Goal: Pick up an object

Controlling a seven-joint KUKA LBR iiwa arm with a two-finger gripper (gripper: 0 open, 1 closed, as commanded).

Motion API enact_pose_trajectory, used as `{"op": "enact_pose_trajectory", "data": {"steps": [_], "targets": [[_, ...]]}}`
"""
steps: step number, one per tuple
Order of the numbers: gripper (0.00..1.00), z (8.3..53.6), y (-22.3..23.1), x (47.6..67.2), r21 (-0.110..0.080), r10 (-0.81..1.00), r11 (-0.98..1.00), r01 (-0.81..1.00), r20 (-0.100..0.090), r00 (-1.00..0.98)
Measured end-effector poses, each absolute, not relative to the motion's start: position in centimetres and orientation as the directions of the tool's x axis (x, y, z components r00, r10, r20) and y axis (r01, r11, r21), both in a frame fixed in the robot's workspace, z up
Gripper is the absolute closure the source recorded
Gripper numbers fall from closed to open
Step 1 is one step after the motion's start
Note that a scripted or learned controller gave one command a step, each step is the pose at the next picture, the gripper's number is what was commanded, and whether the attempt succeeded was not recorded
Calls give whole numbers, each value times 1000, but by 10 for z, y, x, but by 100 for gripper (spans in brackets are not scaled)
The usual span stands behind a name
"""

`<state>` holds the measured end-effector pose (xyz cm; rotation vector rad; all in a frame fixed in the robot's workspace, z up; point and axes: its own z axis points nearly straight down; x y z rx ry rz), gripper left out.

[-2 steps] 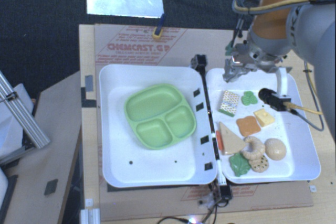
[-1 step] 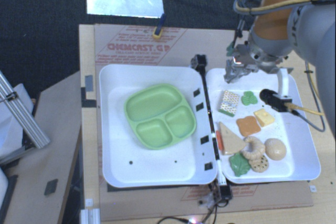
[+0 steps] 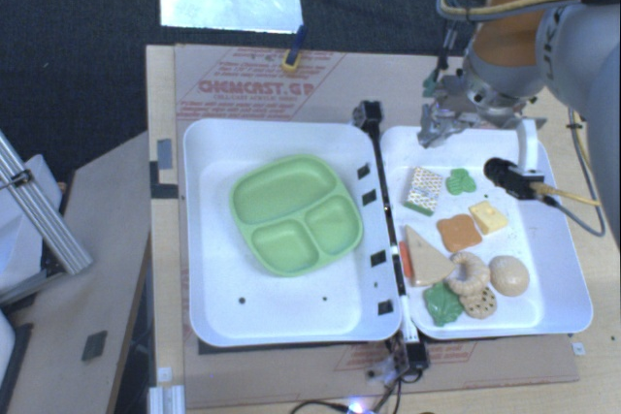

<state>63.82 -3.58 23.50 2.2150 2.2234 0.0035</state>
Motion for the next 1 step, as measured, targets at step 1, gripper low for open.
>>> {"op": "enact_pose_trajectory", "data": {"steps": [1], "targets": [[100,229,-32,629,1,1000,5,1000,-1,-5]]}}
